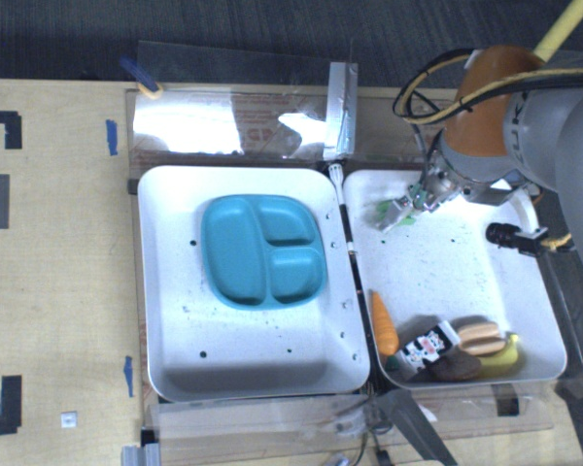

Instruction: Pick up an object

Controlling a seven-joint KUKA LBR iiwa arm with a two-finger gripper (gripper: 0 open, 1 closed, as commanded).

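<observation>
The grey arm with its orange band (496, 85) reaches in from the upper right, over the far part of the right bin (466, 260). My gripper (416, 200) hangs near that bin's far left corner. A small pale green object (391, 213) lies right at the gripper's tip; whether it is gripped or only touched is not visible. At the bin's near edge lie an orange carrot (383, 324), a small black-and-white box (427, 346), a bun-like toy (480, 336), a yellow banana (508, 355) and a dark brown item (457, 367).
The left bin (165, 260) holds a blue divided plate (264, 249). A metal divider (340, 115) stands behind the two bins. A black part with a yellow end (513, 234) juts over the right bin's right side. The right bin's middle floor is bare.
</observation>
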